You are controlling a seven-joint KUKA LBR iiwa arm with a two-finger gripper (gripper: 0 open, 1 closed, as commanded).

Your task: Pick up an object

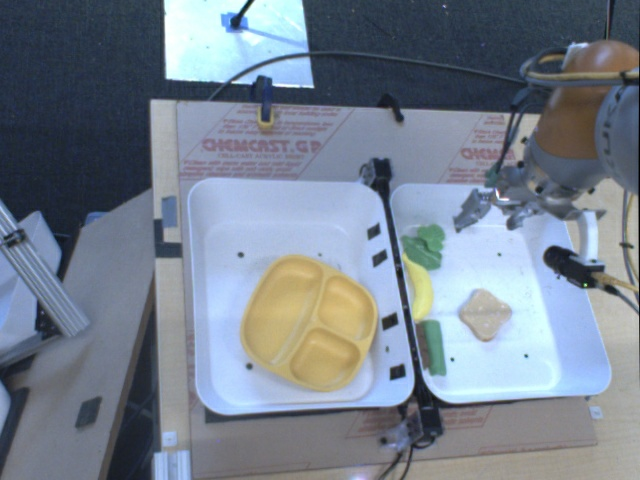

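1. My arm (585,108) comes in from the right of the camera view, the orange band sitting high near the top right corner, above the far right corner of the right bin (545,373).
2. My jaws (497,211) hang over the far end of that bin, two grey fingers (472,211) spread apart with bare white bin floor showing between them. They pinch nothing.
3. In the right bin, a green leafy piece (425,245) lies near the dividing wall, to the left of and slightly nearer the camera than my jaws.
4. A yellow banana (421,288) lies just below the leafy piece, along the same wall, the two touching or nearly so.
5. A dark green stick-shaped piece (434,346) lies further toward the camera, close to the banana's lower end.
6. A tan, bread-like piece (485,314) rests alone near the middle of the bin floor, apart from the other three and well clear of my jaws.
7. The left bin (215,268) holds a yellow divided tray (308,320) with three compartments, lying tilted in the near half.
8. Both bins sit side by side on the surface (300,133), which is covered by a sheet with red lettering.
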